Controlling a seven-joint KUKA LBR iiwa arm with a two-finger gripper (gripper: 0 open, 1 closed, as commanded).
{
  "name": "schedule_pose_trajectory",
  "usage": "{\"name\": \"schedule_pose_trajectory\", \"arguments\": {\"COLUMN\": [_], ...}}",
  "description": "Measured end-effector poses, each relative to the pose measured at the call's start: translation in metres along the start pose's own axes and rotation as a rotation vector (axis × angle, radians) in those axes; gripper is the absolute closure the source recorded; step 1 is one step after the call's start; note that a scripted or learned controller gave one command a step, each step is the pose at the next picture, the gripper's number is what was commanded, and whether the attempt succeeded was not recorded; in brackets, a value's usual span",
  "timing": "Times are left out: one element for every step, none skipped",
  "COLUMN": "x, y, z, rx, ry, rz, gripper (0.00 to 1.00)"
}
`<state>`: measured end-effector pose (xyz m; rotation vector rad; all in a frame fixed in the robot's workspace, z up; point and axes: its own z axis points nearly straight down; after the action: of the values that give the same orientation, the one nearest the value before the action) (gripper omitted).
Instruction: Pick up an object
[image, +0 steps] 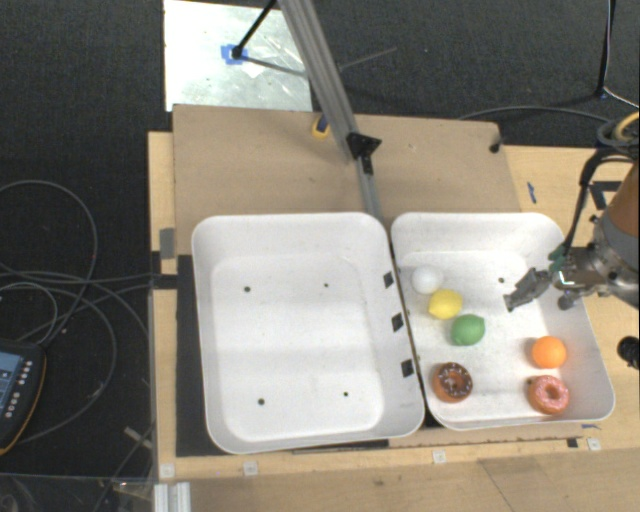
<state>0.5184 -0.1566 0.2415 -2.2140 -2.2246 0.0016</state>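
The right bin (480, 235) holds several small items. A white ball (427, 279), a yellow lemon (445, 304) and a green ball (467, 329) lie in a diagonal row near its left wall. At its front lie a chocolate donut (452, 382), a pink donut (548, 394) and an orange ball (548, 352). My gripper (535, 292) hangs over the right side of this bin, above and behind the orange ball and to the right of the green ball. It touches none of the items.
The left bin (290, 240) sits beside the right one, joined by black clips (396, 321). A slanted grey pole (330, 90) crosses the back of the bench. Cables lie on the floor at left.
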Motion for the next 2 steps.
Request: {"name": "schedule_pose_trajectory", "arguments": {"x": [0.0,0.003], "y": [0.001,-0.004], "z": [-0.002,0.059], "rx": [-0.004,0.002], "ry": [-0.001,0.001], "rz": [0.002,0.004], "gripper": [0.0,0.0]}}
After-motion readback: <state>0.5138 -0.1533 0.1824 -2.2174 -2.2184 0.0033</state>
